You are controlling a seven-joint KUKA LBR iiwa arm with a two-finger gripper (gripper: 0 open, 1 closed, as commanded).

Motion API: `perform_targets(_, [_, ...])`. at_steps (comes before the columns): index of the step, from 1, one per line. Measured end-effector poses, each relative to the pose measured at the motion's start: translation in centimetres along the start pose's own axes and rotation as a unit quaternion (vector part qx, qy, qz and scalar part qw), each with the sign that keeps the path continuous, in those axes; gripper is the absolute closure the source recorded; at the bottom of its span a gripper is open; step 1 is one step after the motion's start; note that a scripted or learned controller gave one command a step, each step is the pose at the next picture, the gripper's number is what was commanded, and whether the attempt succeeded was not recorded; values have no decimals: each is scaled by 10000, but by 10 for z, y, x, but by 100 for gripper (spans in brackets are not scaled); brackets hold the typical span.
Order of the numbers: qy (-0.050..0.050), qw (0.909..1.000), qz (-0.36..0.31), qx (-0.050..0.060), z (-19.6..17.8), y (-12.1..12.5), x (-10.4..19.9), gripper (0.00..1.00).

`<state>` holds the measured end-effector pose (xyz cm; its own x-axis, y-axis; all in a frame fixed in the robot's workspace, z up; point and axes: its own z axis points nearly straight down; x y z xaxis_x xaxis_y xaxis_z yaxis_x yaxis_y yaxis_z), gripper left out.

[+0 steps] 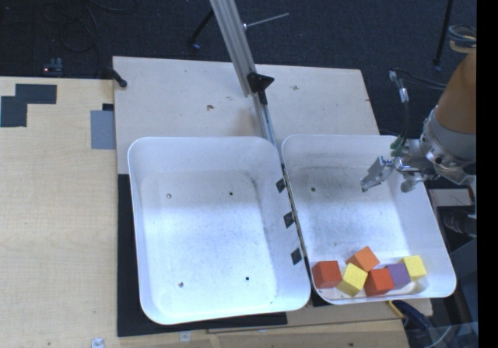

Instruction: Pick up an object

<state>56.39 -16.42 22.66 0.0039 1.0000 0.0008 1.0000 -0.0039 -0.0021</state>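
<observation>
Grey two-finger gripper (pixel 387 175) hangs at right white bin's (pixel 327 153) far-right edge, well apart from near-corner coloured foam blocks (pixel 369 270); jaw state unclear.

blocks (pixel 367 270) | six, mixed colours | clustered, right bin's near edge

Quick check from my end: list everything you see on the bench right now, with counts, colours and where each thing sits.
bins: 2, white, side by side; left bin, right bin
red blocks: 2, near edge of right bin; one, other
yellow blocks: 2, same cluster; one, other
orange block: 1, back of cluster
purple block: 1, between red and yellow
metal rail: 1, silver, slanting above the bins' divide
arm: 1, grey and orange, right side
end effector: 1, grey, above right bin's far part, away from blocks
</observation>
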Motion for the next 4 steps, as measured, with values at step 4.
perform_targets(4, [-2, 10000, 6, -1, 16, -27, -3, 0])
